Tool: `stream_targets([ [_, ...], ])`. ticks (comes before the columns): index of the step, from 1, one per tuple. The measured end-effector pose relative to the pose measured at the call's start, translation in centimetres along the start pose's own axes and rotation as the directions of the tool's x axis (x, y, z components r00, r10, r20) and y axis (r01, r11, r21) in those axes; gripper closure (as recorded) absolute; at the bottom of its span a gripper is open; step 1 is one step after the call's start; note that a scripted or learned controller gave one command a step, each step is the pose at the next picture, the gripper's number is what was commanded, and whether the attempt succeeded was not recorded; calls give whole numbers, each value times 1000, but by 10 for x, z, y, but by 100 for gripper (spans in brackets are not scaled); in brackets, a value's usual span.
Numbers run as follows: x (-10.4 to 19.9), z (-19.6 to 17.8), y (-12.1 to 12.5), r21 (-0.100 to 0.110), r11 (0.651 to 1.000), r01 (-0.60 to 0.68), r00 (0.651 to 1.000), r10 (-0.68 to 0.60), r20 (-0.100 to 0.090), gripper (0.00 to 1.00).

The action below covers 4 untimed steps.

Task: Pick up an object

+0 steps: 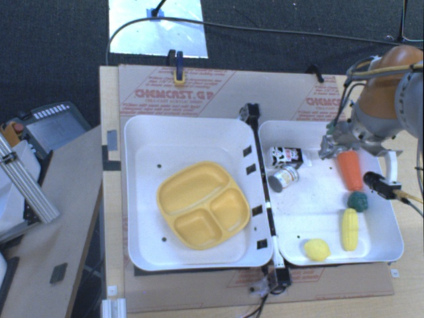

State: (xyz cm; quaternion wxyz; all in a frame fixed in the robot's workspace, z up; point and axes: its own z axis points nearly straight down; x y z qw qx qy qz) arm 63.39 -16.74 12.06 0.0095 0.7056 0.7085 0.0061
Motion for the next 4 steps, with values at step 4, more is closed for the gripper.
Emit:
stream_targets([
  [4, 44, -150, 4, 21, 1000, 4, 1000, -4, -5, 100],
])
